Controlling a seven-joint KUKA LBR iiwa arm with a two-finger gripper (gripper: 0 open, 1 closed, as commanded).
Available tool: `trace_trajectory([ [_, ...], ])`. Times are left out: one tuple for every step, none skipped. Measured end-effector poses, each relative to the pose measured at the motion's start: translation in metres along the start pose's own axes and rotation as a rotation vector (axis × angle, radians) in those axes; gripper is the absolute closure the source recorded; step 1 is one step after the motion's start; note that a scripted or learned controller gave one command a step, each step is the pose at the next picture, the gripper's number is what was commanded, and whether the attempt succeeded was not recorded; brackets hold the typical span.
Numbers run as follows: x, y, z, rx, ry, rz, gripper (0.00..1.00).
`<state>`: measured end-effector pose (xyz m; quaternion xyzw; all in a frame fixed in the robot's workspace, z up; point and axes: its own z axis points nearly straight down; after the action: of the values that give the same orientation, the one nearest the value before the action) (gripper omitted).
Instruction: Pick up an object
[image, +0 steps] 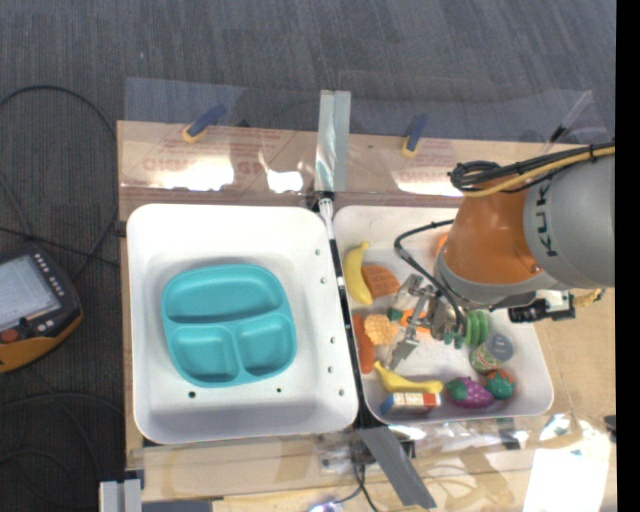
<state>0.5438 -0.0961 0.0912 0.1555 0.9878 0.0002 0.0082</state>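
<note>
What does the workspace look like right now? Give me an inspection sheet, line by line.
Surface: bench with taped sheeting, bearing two white bins side by side.
Left bin: holds a teal divided tray.
Right bin: toy food, including an upper banana, a lower banana, purple grapes and an orange piece.
Clutter: small items crowded close together under the arm; some too small to identify.
Gripper: low in the right bin among the items; finger state cannot be told.
Cables: black and yellow cables looped on the arm; a black cable on the floor at left.
Surroundings: dark carpet; a handheld pendant at the left edge.
</note>
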Motion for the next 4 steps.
trace_trajectory([
  [0.002,-0.005,0.000,-0.001,0.002,0.155,0.00],
  [0.013,-0.007,0.000,-0.001,-0.006,0.271,0.00],
  [-0.072,0.013,-0.003,0.006,0.012,0.043,0.00],
  [-0.023,-0.002,0.000,0.003,0.000,0.061,0.00],
])
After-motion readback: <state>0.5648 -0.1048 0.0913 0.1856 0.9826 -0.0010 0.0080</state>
